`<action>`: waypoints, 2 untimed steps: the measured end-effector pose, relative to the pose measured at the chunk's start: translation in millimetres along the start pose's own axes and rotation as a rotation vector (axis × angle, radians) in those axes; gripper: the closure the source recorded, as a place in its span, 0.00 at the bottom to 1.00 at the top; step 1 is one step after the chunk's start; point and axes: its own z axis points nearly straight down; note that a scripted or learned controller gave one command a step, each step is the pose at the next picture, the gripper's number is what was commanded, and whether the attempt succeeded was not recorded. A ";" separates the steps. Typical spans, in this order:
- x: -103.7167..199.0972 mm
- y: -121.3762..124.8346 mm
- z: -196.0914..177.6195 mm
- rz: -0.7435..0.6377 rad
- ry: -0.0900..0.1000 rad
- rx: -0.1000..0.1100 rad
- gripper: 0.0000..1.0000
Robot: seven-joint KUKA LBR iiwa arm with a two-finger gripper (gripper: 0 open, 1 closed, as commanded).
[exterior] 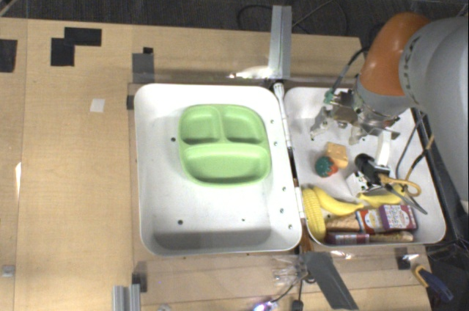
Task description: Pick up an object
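Choosing one target before descending is the heart of this step. The right bin (304, 105) is crowded, and the gripper (350, 120) hangs over its 12 o'clock end with nothing visibly in its grasp. Whether the claw is apart or together I cannot tell; the slant of the view and the wrist's metal brackets hide it.

The nearest candidate is the tan block (337, 153), just at 6 o'clock from the gripper and near the bin's middle. It looks like the best bet: flat-sided and apparently rigid, so the claw could close squarely across two faces. It calls for a straight drop, centred, with the closing line turned across the block's shorter span.

The small ball (325, 166) is teal-green with an orange patch and touches or nearly touches the block at its 7 o'clock. Being round and smooth, it would likely roll off a glancing contact, so the descent should keep clear of it.

Toward 6 o'clock the pile tightens. A knobbly yellow corn cob (314, 205) lies beside a curved, glossy banana (341, 207), with a printed packet (396, 216) and a dark flat bar (359, 237) along the front wall. They sit close together — a grab there risks pinching two at once or slipping on the banana's curve.

The left bin (157, 155) holds only a green divided plate (223, 143), broad and shallow with a thin rim that is poor for pinching from above.
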 end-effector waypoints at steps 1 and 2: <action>-25.9 -42.3 21.7 -0.012 -0.001 -0.006 0.00; -22.9 -40.0 10.0 -0.013 0.002 -0.013 1.00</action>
